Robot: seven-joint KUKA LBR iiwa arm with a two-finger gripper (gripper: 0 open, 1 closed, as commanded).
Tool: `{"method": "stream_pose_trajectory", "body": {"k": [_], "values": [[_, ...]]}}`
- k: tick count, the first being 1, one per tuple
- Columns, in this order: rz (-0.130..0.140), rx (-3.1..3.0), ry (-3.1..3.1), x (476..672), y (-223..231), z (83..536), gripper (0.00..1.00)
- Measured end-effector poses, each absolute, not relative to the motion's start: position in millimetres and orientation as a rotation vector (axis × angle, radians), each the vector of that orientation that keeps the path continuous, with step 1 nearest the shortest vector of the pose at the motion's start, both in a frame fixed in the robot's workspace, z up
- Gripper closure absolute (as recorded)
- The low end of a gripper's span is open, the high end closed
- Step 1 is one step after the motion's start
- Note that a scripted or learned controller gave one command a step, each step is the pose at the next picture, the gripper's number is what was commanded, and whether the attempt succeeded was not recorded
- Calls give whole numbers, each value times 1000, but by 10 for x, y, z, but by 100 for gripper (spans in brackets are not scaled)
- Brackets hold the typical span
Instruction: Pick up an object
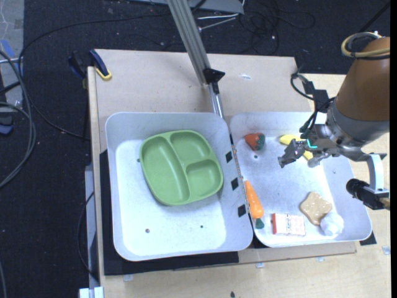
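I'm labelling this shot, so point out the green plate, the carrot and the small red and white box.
green plate (162, 180), camera view, floor of its large compartment.
carrot (253, 202), camera view, middle of its orange body.
red and white box (288, 225), camera view, centre of its top face.

— What is the green divided plate (182, 166) looking like to you?

— Smooth moulded plastic, giving off a soft sheen. The white bins (170, 238) are looking matt and faintly speckled.

— And the desk (155, 82) under them?

— Pale, matt board, seeming like wood. The slanted pole (186, 27) at twelve o'clock is showing as brushed grey metal.

— The carrot (253, 201)?

— Glossy orange, plastic-looking. The small box (288, 224) at five o'clock is reading as printed card.

— The arm's orange band (366, 89)?

— Smooth, shining slightly.
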State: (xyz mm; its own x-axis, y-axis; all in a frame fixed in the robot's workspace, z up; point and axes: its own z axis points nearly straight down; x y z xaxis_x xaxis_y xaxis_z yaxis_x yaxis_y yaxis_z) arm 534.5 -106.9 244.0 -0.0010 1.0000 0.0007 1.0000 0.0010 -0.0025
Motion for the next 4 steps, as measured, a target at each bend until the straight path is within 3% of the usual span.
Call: {"method": "stream_pose_trajectory", "body": {"k": [1, 2, 3, 4], "values": [[0, -2220, -2222, 5350, -1070, 2447, 0], [6, -2220, -2216, 5262, -1089, 1847, 0], [6, -2219, -2216, 5304, -1054, 1222, 0], [-2, -2231, -2222, 5320, -1076, 934, 0]]}}
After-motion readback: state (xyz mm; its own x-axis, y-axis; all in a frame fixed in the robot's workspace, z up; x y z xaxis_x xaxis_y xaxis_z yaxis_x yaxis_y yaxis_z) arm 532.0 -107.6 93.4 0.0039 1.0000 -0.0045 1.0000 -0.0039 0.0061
